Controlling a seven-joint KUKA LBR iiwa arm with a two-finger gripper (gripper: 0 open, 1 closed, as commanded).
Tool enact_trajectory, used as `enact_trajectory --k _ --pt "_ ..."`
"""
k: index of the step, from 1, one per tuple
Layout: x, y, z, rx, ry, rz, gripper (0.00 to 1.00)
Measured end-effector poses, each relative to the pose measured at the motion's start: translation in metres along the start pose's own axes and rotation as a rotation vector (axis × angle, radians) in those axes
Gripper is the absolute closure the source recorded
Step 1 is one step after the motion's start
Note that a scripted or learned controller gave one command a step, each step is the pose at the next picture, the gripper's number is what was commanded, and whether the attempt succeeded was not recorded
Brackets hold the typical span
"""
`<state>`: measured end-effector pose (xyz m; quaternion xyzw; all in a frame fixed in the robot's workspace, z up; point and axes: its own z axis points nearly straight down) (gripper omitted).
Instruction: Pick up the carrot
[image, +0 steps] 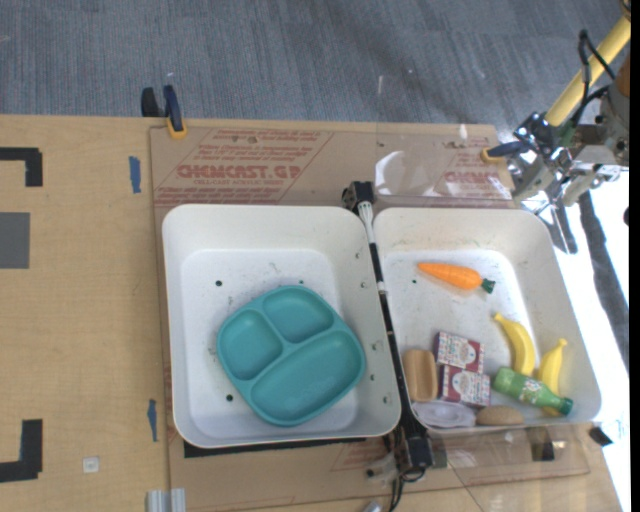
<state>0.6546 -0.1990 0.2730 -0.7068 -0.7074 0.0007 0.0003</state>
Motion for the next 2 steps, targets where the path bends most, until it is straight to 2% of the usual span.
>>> enact_trajectory --k 1,2 --pt "0.034 0.010 0.131 0.012 0.005 -0.027 0.00" --pt "0.057 -0.036 0.184 -0.005 0.003 -0.080 0.00"
